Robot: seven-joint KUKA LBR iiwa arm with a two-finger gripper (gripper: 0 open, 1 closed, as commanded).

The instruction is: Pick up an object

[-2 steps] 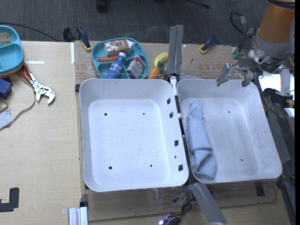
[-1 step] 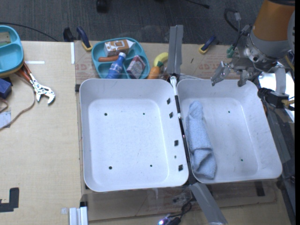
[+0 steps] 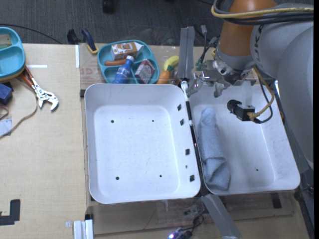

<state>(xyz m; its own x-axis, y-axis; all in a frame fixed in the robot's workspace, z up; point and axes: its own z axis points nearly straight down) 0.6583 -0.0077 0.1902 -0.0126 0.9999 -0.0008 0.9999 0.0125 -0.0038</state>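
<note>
- nearest the camera, along the bench's front edge, the two white bins sit side by side: the left bin (image 3: 99, 148) and the right bin (image 3: 279, 158), their inner walls touching down the middle.
- along the left wall of the right bin lies a grey cloth (image 3: 213, 151), rolled lengthwise, its bunched end toward the near corner and its narrower end pointing to the far wall. it rests on the bin floor, well apart from me.
- off to the left of the bins, on the bare wooden bench (image 3: 45, 153), a silver wrench (image 3: 46, 97) lies beside a brown cord, and a blue tray (image 3: 10, 54) is cut by the left edge.
- over the far end of the right bin hangs my arm (image 3: 289, 49), grey, coming in from the right, with its orange band (image 3: 244, 19) above the wrist.
- my gripper (image 3: 209, 81) sits below that wrist, near the far left corner of the right bin, just past the cloth's narrow end. it is a tangle of metal and cables from this angle, and i cannot tell whether my claw is spread or closed. nothing shows between its tips.
- a black fitting (image 3: 239, 108) on a cable dangles beneath my wrist, above the bin floor.
- beyond the left bin stands a blue divided dish (image 3: 104, 59) holding a small box, a blue bottle and other bits.
- just right of it, a yellow banana (image 3: 171, 62) lies against the far edge.
</note>
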